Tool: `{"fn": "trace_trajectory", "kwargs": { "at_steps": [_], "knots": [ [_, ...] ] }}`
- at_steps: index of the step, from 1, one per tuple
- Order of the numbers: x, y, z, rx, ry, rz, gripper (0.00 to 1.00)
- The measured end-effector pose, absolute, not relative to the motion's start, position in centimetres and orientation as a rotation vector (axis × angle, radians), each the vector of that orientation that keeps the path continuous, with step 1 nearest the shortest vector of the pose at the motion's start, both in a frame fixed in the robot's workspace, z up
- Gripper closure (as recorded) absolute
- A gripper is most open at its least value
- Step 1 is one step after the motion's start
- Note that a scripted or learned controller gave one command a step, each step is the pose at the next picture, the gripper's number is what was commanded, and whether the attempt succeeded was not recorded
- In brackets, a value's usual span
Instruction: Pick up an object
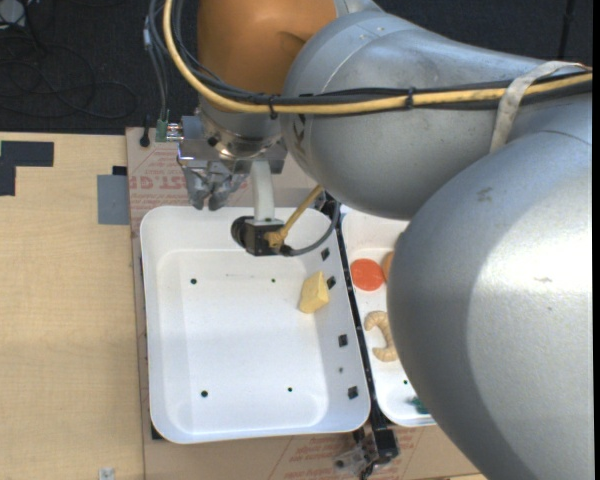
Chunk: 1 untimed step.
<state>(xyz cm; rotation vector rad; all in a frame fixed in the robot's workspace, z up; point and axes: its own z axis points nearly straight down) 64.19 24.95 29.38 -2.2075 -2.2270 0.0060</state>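
Two white bins sitting side by side. Gripper (212, 190) hanging over the far rim of the left bin (170, 368), nothing between its fingers; cannot tell whether they're spread or closed. Yellow wedge-shaped object (314, 294) lying in the left bin, near the right wall. Orange round piece (368, 274) and pale curled piece (381, 336) lying in the right bin (395, 408).

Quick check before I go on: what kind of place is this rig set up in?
Likely a robotics lab bench. A big grey arm with cabling reaches over two white bins that hold small items like a yellow piece, and loose cables lie behind on a dark floor.
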Motion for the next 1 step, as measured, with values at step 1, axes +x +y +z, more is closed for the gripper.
{"fn": "trace_trajectory", "kwargs": {
  "at_steps": [1],
  "knots": [
    [59.88,24.26,27.35,-2.218,-2.219,0.012,1.00]
  ]
}}
